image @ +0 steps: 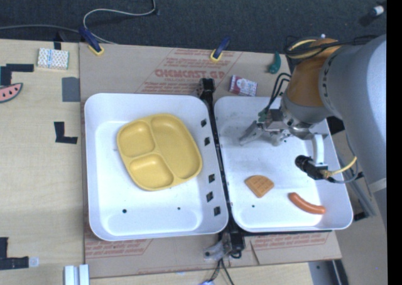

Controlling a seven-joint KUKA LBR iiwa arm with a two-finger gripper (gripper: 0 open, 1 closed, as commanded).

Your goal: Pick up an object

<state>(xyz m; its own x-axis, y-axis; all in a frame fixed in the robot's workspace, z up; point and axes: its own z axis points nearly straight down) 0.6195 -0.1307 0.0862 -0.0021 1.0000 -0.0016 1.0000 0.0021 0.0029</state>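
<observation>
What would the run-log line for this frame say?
gripper: above right bin, holds nothing | waffle piece, sausage: right bin, untouched | yellow divided plate: left bin | pick: not yet done

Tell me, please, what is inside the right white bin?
Inside the right bin lie a tan waffle-like piece and an orange sausage near the front. The pincer reaches over its back part, and the arm covers the bin's right back corner.

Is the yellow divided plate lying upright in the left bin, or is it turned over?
Upright. The yellow plate lies flat in the left bin with its three compartments facing up; their raised dividers are visible.
</observation>
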